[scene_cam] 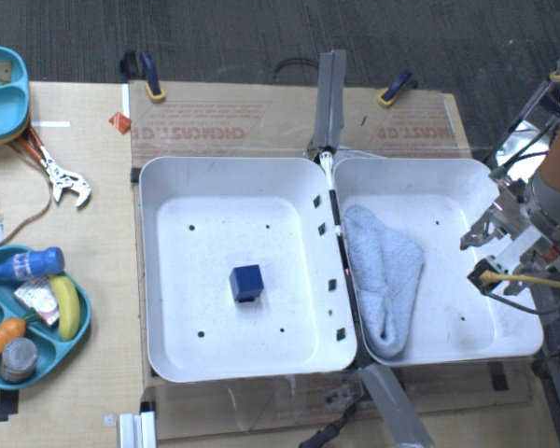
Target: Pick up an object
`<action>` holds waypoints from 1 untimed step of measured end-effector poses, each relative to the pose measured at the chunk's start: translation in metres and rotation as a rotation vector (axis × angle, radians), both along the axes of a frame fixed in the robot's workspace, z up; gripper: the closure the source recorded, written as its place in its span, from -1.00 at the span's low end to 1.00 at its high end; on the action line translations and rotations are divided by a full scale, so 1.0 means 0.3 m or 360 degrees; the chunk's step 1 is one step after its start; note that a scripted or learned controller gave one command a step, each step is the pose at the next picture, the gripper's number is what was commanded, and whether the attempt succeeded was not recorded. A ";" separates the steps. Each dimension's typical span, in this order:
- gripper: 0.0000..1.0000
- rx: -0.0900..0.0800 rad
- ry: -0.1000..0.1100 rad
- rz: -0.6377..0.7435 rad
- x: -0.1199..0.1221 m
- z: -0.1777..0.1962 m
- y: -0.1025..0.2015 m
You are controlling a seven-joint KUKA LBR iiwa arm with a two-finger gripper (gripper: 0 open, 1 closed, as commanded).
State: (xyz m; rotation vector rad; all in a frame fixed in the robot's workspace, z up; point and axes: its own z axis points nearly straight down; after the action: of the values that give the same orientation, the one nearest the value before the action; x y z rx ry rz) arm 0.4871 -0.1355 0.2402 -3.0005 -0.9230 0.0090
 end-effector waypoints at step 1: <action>-1.00 -0.0005 -0.0003 -0.0626 0.154 0.171 -0.221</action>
State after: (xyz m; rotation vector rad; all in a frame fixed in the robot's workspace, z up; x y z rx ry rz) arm 0.5333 -0.2018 0.2916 -3.1256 -0.3192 0.0066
